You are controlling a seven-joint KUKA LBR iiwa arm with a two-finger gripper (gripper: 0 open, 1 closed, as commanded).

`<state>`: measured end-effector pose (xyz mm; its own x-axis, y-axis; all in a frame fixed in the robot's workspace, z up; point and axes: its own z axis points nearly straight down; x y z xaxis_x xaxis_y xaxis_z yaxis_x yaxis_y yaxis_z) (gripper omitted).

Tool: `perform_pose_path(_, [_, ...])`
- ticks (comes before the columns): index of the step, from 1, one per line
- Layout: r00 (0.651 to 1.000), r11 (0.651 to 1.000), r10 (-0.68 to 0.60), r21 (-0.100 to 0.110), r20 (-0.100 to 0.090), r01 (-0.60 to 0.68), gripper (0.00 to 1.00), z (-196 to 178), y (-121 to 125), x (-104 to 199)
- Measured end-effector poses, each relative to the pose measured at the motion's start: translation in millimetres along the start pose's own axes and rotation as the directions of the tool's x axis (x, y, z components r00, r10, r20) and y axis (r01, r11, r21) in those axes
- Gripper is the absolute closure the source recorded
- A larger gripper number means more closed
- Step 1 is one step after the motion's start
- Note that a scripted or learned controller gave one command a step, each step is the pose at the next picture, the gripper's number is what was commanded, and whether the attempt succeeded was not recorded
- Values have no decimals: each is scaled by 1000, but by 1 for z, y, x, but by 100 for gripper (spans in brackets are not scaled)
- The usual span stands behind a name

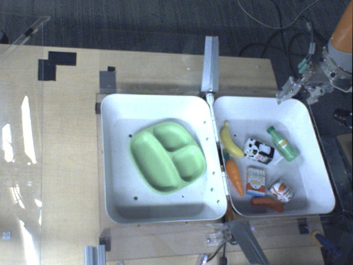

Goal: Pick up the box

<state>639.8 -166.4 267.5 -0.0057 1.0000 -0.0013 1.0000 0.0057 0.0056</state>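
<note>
Box (255, 181): small carton with orange and pale printed faces, lying flat on the floor of the right bin (314, 148), between a carrot (234, 178) on its left and a small red-and-white can (281, 191) on its right, with a red sausage (267, 203) just below and a black-and-white cow toy (259, 150) above. Judged light, stiff-sided, possibly smooth and a little slick; crushable if squeezed hard. Best hold: across its two narrow long sides, from above, clear of the carrot. Gripper (300, 89): hangs at the bin's far right corner, well apart from the box, fingers seemingly spread, nothing between them.
</note>
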Motion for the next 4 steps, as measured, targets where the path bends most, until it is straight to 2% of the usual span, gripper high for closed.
perform_pose_path(1, [986, 986, 169, 1, 0, -169, 0, 138, -35, 4])
perform_pose_path(2, [970, 969, 244, -39, -1, -244, 0, 157, -67, 23])
perform_pose_path(3, [934, 934, 357, -28, -7, -357, 0, 172, -143, 75])
perform_pose_path(4, [944, 944, 329, -18, -6, -329, 0, 175, -146, 63])
